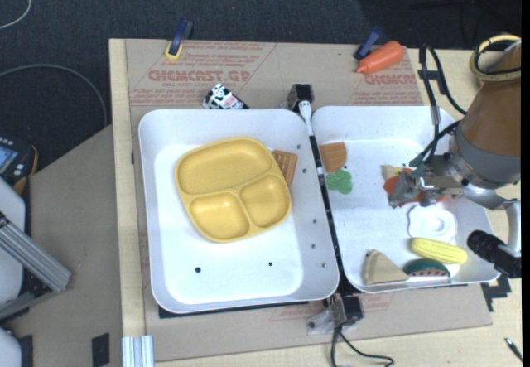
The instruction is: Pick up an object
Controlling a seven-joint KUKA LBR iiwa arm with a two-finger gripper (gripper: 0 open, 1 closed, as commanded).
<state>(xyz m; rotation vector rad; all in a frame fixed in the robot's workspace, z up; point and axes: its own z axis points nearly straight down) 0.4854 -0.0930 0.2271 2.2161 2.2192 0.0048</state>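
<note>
The gripper (403,188) is low in the right bin (364,129), near the bin's right wall. It is dark and mixed up with cables, so I cannot tell how it is set. A small red and orange thing (392,184) sits right at its tip, on the side toward the yellow plate — I cannot tell if it is being pinched or just touched. Part of it is hidden.

The yellow plate (233,188) with three sections lies in the left bin (166,258). A brown waffle-like piece (286,165) peeks out from under the plate's right edge, so most of it is covered.

To the right of the plate, past the wall between the bins, are an orange-brown piece (334,156) and a green toy (339,183), touching each other. Further right, below the gripper, lies a white fried egg (433,224), just beside a yellow banana-like toy (438,251). A tan wedge (381,268) and a watermelon slice (427,270) sit against the bin's near rim.

The middle of the right bin — between the green toy and the gripper — is bare white floor. The left bin is also open below the plate.

Up on the worktop (124,150), well away from the plate, lies an orange carrot toy (381,57).
</note>
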